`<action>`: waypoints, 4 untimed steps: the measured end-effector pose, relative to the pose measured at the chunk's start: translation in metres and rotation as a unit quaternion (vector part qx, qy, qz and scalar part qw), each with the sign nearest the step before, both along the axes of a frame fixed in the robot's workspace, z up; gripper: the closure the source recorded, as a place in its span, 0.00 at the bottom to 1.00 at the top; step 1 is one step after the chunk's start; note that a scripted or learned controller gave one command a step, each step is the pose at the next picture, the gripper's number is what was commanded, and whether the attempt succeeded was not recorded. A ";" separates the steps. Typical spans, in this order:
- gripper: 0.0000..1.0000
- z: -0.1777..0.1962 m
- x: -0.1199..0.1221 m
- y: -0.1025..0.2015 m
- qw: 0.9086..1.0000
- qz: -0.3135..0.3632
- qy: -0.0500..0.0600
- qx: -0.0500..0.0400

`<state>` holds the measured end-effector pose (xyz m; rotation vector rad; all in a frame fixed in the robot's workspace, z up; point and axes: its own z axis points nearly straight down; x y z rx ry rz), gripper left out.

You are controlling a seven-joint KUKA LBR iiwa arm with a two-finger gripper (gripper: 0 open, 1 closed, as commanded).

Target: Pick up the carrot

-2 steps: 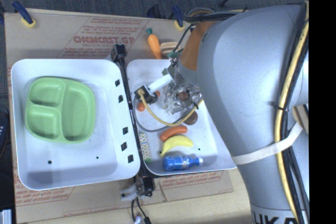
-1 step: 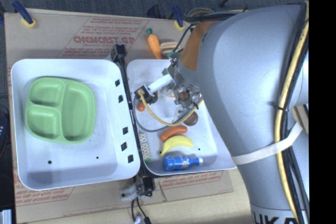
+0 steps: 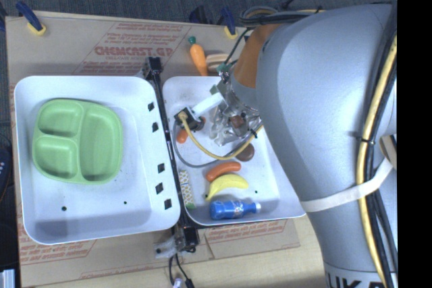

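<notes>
The carrot (image 3: 197, 58) is orange with a small green top. It lies on the cardboard just beyond the far rim of the right bin (image 3: 287, 202), outside the bin. My gripper (image 3: 231, 122) hangs low over the middle of the right bin, well nearer the camera than the carrot and a little to its right. The grey arm and its orange band cover the bin's right side.
In the right bin's near part lie an orange sausage (image 3: 223, 170), a yellow banana (image 3: 227, 184) and a blue bottle (image 3: 233, 208). A small red-orange piece (image 3: 181, 135) sits by the left wall. A green divided plate (image 3: 77, 140) rests in the left bin (image 3: 94, 219).
</notes>
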<state>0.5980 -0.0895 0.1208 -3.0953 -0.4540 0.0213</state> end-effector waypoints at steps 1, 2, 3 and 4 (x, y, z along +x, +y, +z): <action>1.00 0.093 0.012 0.057 1.000 0.026 -0.006 -0.004; 1.00 0.256 -0.011 0.037 0.999 0.047 -0.007 -0.004; 1.00 0.087 -0.037 0.106 0.982 0.189 -0.005 -0.003; 1.00 0.187 -0.024 0.078 1.000 -0.008 -0.006 -0.005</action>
